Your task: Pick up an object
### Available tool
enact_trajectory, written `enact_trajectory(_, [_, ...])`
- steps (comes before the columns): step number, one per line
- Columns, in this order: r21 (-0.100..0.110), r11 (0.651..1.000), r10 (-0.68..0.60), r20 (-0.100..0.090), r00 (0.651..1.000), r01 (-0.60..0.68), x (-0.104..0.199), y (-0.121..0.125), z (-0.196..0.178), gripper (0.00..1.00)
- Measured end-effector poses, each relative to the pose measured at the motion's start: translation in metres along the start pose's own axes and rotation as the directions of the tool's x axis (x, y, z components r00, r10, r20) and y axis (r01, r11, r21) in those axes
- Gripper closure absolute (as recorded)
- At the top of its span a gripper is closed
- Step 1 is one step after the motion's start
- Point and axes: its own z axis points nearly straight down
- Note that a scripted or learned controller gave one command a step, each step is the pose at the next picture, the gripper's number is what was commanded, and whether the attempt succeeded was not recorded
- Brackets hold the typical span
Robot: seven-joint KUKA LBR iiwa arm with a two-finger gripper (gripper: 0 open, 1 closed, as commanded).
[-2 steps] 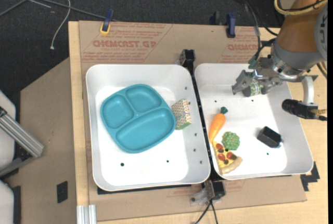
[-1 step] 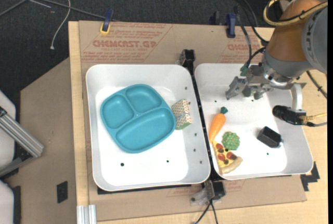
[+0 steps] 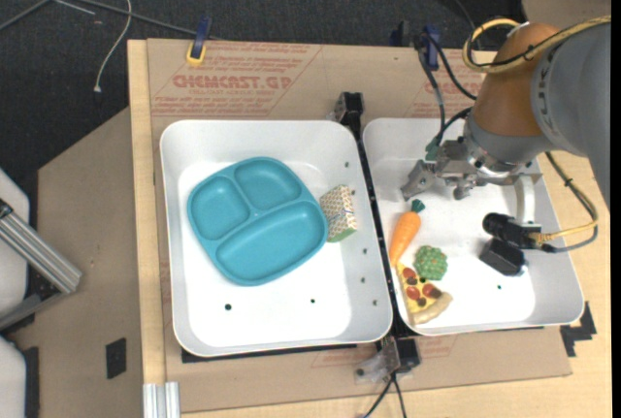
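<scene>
My gripper (image 3: 440,185) hangs over the back half of the right bin (image 3: 553,305), open, with nothing between its fingers. Just in front of it and slightly left lies an orange toy carrot (image 3: 405,235), its green top nearest the gripper. A green broccoli piece (image 3: 431,262) and a pizza slice (image 3: 424,300) lie closer to the front of the same bin. In the left bin (image 3: 272,324) a blue divided plate (image 3: 257,218) rests, with a small patterned block (image 3: 339,210) against its right edge.
The grey arm with its orange band (image 3: 514,91) comes in from the upper right over the right bin's back corner. A black clamp (image 3: 348,106) sits at the back between the bins. Cables trail across the dark floor behind the bench.
</scene>
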Motion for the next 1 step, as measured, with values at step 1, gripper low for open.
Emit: enact_trajectory(1, [-0.005,1.000,0.001,0.001,1.000,-0.001,-0.0005,0.0011,-0.0138,1.00])
